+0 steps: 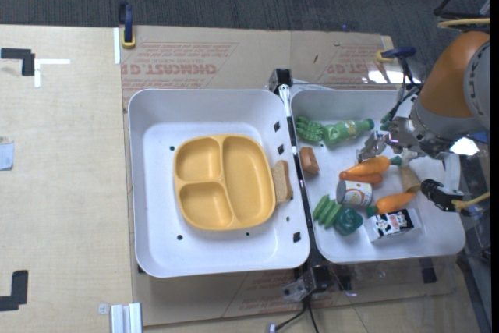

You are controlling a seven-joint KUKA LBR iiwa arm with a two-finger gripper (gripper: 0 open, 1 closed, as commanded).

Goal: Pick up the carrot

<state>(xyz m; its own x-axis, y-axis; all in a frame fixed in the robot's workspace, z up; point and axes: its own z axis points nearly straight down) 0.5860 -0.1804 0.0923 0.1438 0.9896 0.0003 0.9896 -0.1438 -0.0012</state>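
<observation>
Right bin (437,246): nearest us we see a small black-and-white carton (392,224) by the front wall, with a dark green lid-like piece (348,221) and green pods (326,210) to its left.
Middle of right bin: we find one carrot (394,202) just above the carton, a small can (355,193) left of it, and a second carrot (368,167) above the can, its green top pointing right.
Far part of right bin: we see a brown bread-like lump (309,161) near the left wall, and a green bottle (343,129) lying on its side with a leafy green piece (309,129) at its left end.
Left bin (148,191): we see a yellow three-part plate (224,182) in the middle, with a tan slice (281,182) touching its right edge.
Arm (460,78): we see it reach in from the right, orange band above the wrist, bent down over the right bin's far right side.
Gripper (379,144): it sits just above the upper carrot, near its right half; we cannot tell how its tips stand, and no object shows between them.
</observation>
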